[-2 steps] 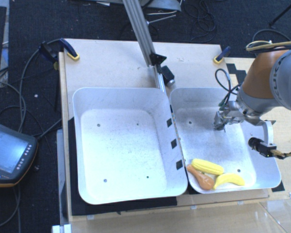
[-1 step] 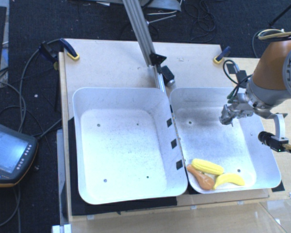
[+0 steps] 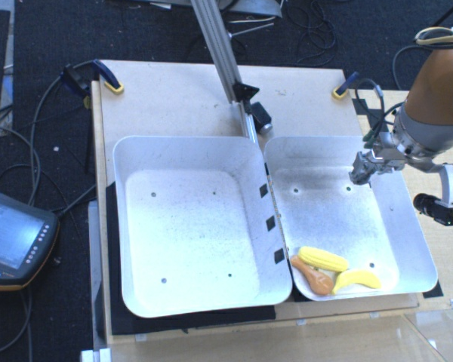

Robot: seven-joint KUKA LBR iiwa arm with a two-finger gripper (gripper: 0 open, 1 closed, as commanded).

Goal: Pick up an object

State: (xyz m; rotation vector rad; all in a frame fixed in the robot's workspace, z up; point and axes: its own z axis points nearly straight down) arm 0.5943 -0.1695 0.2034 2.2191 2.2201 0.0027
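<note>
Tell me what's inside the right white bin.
In the right shallow white bin, three toys cluster at its near edge: a yellow corn cob, a yellow banana and an orange drumstick-shaped piece, partly covered by the cob.

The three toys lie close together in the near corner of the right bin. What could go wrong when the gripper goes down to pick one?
1. The yellow corn, yellow banana and orange piece touch, so the fingers may land on two or push one aside.
2. They lie against the right bin rim, which may block a finger.
3. The gripper is far from them now.
</note>
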